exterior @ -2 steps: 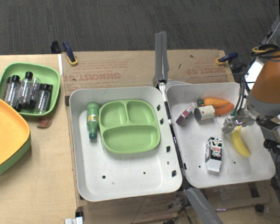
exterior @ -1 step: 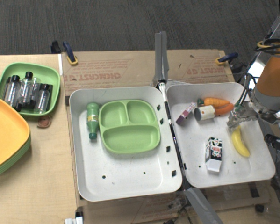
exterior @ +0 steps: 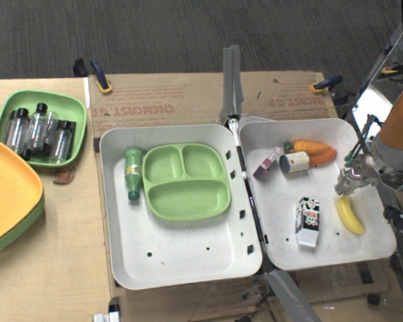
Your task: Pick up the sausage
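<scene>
Camera view: we see the metal two-finger hand (exterior: pixel 349 181) just above the yellow banana (exterior: pixel 350 216); orange-red sausage (exterior: pixel 322 157) lies apart; finger state unclear.

Left bin (exterior: pixel 126 262): green divided tray (exterior: pixel 186 181), green bottle (exterior: pixel 133 172) just beside its left edge; right bin (exterior: pixel 327 251): banana (exterior: pixel 350 215) near right wall, small milk carton (exterior: pixel 308 222), carrot (exterior: pixel 312 146), white can (exterior: pixel 296 162), purple packet (exterior: pixel 266 164); on bench (exterior: pixel 46 286) at left: green dish of dark bottles (exterior: pixel 41 128), stacked yellow plates (exterior: pixel 11 194).
</scene>
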`<state>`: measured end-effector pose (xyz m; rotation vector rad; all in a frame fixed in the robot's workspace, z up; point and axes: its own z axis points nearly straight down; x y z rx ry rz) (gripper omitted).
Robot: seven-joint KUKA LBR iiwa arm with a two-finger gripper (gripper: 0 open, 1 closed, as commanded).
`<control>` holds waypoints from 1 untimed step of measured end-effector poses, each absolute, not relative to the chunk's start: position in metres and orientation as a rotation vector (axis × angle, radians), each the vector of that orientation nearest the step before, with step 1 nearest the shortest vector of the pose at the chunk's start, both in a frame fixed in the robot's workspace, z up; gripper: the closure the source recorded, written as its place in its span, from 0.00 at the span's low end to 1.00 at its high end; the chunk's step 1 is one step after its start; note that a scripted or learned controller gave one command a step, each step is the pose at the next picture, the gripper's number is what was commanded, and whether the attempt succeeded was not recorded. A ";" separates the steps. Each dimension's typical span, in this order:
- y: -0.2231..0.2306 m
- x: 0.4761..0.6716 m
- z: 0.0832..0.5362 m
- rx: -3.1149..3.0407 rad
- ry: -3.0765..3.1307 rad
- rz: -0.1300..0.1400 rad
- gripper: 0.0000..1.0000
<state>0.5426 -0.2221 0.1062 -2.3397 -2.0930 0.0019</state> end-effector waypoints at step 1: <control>-0.214 0.528 0.098 -2.187 -2.252 0.002 1.00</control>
